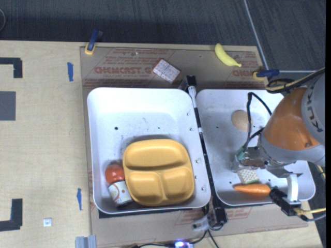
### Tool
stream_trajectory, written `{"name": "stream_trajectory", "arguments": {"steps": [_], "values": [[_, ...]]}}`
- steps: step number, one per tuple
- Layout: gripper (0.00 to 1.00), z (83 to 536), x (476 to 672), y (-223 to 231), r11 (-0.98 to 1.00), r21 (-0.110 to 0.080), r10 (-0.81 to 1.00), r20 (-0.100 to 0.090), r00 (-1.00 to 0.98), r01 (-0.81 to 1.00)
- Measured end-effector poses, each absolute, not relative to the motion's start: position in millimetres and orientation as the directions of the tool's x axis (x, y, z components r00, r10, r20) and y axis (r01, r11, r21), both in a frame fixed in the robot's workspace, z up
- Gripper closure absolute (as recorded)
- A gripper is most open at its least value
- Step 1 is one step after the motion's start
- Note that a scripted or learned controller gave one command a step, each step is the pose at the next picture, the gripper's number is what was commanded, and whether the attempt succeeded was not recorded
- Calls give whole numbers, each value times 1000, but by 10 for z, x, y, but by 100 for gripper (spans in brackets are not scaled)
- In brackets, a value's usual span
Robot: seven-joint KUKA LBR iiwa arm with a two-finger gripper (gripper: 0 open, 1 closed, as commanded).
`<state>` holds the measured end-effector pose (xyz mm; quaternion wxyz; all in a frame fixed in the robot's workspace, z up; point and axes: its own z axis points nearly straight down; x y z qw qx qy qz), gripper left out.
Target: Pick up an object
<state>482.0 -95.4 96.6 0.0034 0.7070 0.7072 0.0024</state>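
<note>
Arm (pixel 292 128) low in right bin (pixel 222 107), jaws (pixel 248 164) just above the carrot (pixel 252 189). Jaw state: can't tell. Yellow tray (pixel 158 170) in left bin (pixel 103 107).

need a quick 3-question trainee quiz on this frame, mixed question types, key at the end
1. True or false: the yellow divided tray lies in the right bin.
2. Which object lies outside both bins? A) carrot B) banana C) tan round object
3. Fill in: the small can with the red top lies against the tray's ____ side in the camera view.

Key:
1. False. It lies in the left bin.
2. B. The banana lies on the cardboard sheet behind the bins.
3. Left.
</note>
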Motion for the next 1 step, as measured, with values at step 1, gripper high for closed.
{"name": "stream_trajectory", "arguments": {"steps": [1], "values": [[0,963,4818,-950,1,7,1000,-1,-1,1000]]}}
